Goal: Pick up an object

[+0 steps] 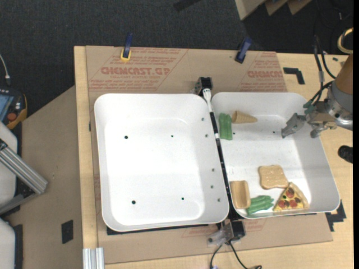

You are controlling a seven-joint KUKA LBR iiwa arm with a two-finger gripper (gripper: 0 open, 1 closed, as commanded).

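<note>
I read both bins, the left bin (151, 161) and the right bin (314, 167), as smooth white plastic with a slight sheen. The board (185, 66) under them looks like matt brown cardboard with red print. The toast slice (272, 177), pizza slice (293, 198) and green piece (225, 126) look like matt moulded plastic. The gripper (303, 123) appears dull grey metal. The floor (67, 15) looks dark, rough carpet.

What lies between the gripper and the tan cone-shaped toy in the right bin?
Bare white floor of the right bin, seen in the camera view; nothing sits between the gripper and the tan cone-shaped toy.
</note>
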